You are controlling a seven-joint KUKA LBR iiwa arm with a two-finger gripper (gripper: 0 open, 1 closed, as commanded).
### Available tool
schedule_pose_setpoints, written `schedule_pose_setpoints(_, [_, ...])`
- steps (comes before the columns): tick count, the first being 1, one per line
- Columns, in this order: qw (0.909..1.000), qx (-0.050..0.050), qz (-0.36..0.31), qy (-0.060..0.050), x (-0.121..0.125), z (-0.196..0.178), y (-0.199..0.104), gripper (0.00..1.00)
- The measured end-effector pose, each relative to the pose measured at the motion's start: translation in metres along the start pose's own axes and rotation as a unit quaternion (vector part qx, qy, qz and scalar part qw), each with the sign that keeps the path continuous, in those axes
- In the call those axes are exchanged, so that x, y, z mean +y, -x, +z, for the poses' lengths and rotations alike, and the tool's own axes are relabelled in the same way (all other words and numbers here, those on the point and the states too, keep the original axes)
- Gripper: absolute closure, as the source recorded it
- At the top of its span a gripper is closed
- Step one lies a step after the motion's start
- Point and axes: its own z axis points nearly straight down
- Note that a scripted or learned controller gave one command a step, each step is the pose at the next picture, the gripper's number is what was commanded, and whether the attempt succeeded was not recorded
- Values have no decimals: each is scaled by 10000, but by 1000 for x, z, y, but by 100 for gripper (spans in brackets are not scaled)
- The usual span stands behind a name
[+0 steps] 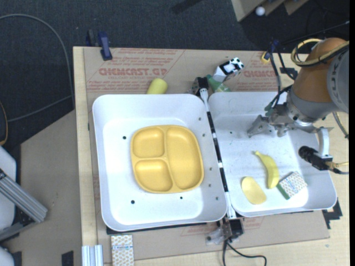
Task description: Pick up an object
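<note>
Gripper: the gripper [268,126] is hanging over the upper middle of the right bin [238,111], its grey fingers splaying apart towards the bin's left wall, nothing lying between them.
Arm: the arm [319,87] is reaching in over the right bin's upper right corner, its orange band sitting above the wrist.
Banana: the banana [269,168] is lying on the floor of the right bin, below the gripper and apart from it, curving down towards the bin's lower edge.
Yellow disc: a flat pale yellow piece [253,190] is resting near the right bin's lower edge, just left of the banana's lower end.
Sponge block: a small green and patterned block [291,184] is sitting near the lower right corner of the right bin, just beside the banana.
Divided plate: a yellow three-compartment plate [166,158] is occupying the middle of the left bin [111,148].
Open room: bare white floor is showing along the right bin's left wall and between the gripper and the banana.
Bench edge: a yellow cylinder [157,86] is lying on the bench [133,71] just above the left bin's upper edge.
</note>
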Motion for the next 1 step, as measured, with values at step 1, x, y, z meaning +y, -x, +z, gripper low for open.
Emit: schedule_pose_setpoints(1, [10000, 8, -1, -22, -62, 20, 1, 0])
